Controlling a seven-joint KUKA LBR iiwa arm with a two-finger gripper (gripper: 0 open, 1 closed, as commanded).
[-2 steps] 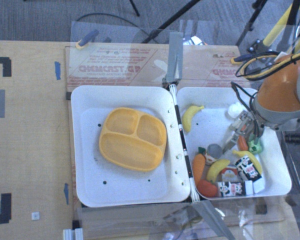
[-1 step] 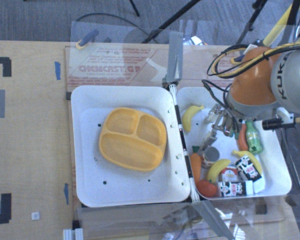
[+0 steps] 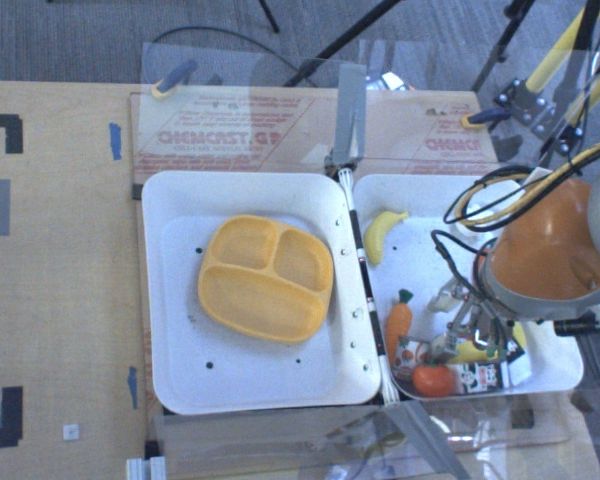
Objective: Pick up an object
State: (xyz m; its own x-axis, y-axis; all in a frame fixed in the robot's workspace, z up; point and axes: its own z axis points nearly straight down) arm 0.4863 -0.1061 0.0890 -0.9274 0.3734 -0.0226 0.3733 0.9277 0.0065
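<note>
Here, reaching in from the right over the right bin (image 3: 570,368), with the orange band (image 3: 550,248) and looped cables (image 3: 490,203) covering much of that bin's far side. Hanging low at the near end of the bin, the gripper (image 3: 470,333), metal parts crowding right down among the toys. Impossible to tell how far apart the fingers are standing, or whether anything is sitting between them.

Lying just beside the gripper: a yellow piece (image 3: 472,349) partly hidden under it, a red tomato (image 3: 435,379) at the near rim, a printed carton (image 3: 480,375) flat next to it. Leaning along the divider, an orange carrot (image 3: 399,326) with green top. Resting apart near the far end, a yellow banana (image 3: 380,233), unobstructed.

Sitting alone in the left bin (image 3: 170,268), a yellow divided plate (image 3: 266,278), three compartments facing up. Carrying both bins, a wooden table (image 3: 60,268) with blue tape marks (image 3: 115,140).
</note>
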